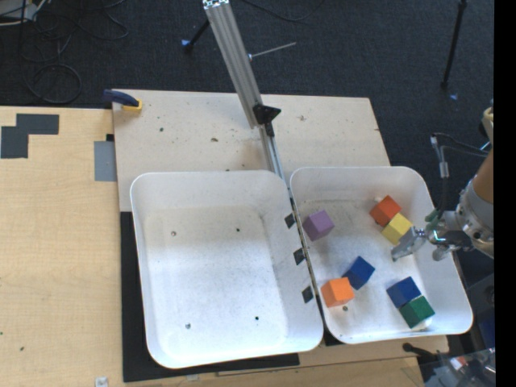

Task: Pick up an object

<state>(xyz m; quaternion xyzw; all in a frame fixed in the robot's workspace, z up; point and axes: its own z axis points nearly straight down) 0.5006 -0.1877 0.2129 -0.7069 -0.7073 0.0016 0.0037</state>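
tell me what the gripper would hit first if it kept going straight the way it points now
The gripper points toward the view's left and slightly down. Going straight on, it would probably meet the blue cube first, with the yellow cube lying just above that line. Its height over the bin is unclear, so it might pass over them.

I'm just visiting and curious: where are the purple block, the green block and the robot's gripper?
purple block (pixel 318 224): camera view, on its top face.
green block (pixel 418 310): camera view, on its top face.
gripper (pixel 407 246): camera view, midway between its fingertips.
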